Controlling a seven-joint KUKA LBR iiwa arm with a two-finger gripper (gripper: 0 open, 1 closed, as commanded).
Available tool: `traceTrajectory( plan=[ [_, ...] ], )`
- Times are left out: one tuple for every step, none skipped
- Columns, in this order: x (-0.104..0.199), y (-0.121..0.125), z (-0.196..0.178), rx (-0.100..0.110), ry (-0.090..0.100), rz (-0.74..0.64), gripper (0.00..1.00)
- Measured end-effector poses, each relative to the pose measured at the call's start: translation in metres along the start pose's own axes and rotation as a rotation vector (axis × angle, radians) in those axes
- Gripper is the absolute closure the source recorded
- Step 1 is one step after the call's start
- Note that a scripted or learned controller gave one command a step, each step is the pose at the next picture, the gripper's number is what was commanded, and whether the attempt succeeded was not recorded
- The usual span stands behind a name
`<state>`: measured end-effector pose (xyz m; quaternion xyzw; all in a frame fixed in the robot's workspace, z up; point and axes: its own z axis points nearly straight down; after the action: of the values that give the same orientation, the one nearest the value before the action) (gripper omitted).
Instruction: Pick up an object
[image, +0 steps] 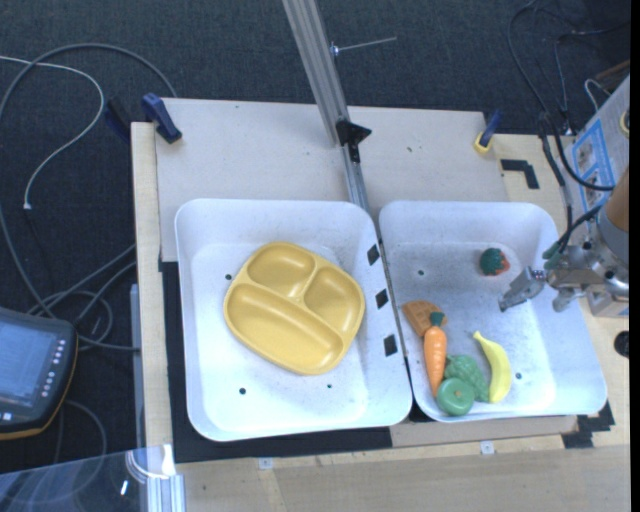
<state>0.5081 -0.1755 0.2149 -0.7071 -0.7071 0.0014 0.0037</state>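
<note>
Two bins, gripper sitting over the right one, holding nothing

Camera view: two white bins are lying side by side on the bench; left bin (200, 400) is carrying a yellow divided plate (294, 307), tilted a little, roughly centred; right bin (575, 385) is holding the toy food; a small green-and-red piece (493, 262) is sitting alone toward the far side; an orange wedge (419, 316) is lying near the inner wall, touching the top of a carrot (435, 358) that is pointing toward the near edge; a green vegetable (459, 385) is sitting just beside the carrot's tip, with a banana (495, 366) leaning against its right side; arm is reaching in from the right; gripper (535, 285) is hanging over the right bin's right half, between the green-and-red piece and the banana, apart from both; fingers are looking spread apart, nothing between them.
</note>
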Motion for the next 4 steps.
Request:
traceTrajectory(
  plan=[
    [0.009, -0.005, 0.048, 0.000, 0.001, 0.000, 0.00],
    [0.010, -0.009, 0.111, 0.001, 0.001, 0.000, 0.00],
    [0.010, -0.006, 0.096, -0.010, -0.002, 0.000, 1.00],
    [0.007, -0.013, 0.037, -0.014, -0.006, -0.001, 1.00]
  ],
)
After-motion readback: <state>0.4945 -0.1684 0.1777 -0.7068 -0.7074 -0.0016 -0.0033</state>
